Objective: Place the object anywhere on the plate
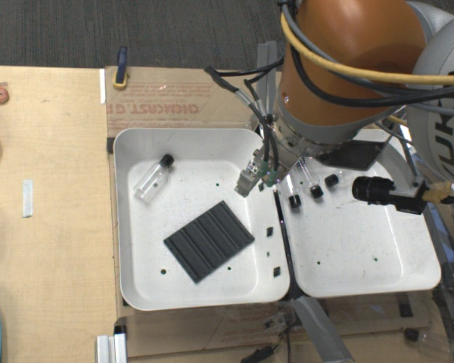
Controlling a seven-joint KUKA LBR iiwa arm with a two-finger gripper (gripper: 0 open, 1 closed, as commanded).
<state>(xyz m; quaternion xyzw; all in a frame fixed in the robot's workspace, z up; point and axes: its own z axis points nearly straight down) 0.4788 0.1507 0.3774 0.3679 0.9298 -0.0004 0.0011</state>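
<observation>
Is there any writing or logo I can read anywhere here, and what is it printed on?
"CHEMCAST" with smaller letters after it, upside down in red, on the cardboard sheet behind the left bin.
Faint red lines above it: too blurred to read.
Large dark letters on the arm: cut off, unreadable.

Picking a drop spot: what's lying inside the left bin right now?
Inside the left bin lie a clear vial with a black cap and a dark ribbed plate, apart. The arm covers the bin's upper right corner.

Cardboard sheet carries upside-down red print (roughly "CHEMCAST GP"), partly legible.
</observation>
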